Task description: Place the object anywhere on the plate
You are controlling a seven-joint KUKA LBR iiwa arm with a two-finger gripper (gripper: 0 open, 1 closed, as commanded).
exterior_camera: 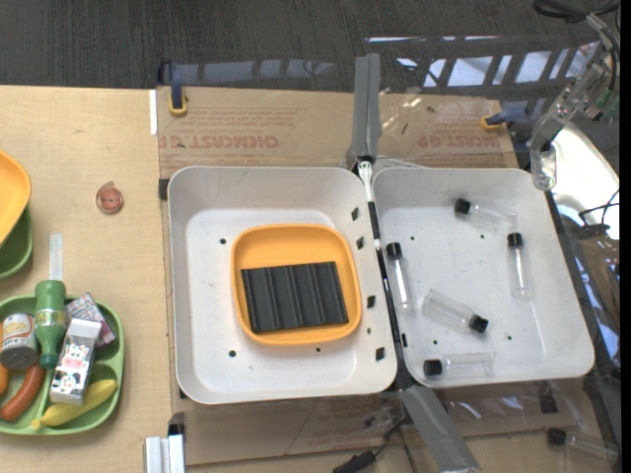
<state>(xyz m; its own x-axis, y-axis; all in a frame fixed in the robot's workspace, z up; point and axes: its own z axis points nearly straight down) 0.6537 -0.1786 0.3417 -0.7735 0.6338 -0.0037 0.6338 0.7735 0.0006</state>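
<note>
- Clear vials (454,312) with black caps lie scattered in the right bin (562,353)
- Orange plate (296,245) holding a black ridged block (295,296) sits in the left bin (197,353)
- End effector (543,170) hovers over the right bin's far right corner; open or closed, I cannot tell

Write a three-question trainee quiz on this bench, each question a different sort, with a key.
1. True or false: the orange plate sits in the left bin with a dark ribbed block on it.
2. Multiple choice: the clear vials with black caps, such as the vial near the right bin's middle, number A) two, B) five, C) eight.
3. Fill in: the claw is over the right bin's far ____ corner.

Key
1. True.
2. B: five vials lie loose in the right bin.
3. Right, seen from the camera; no vial is between its fingers.
</note>
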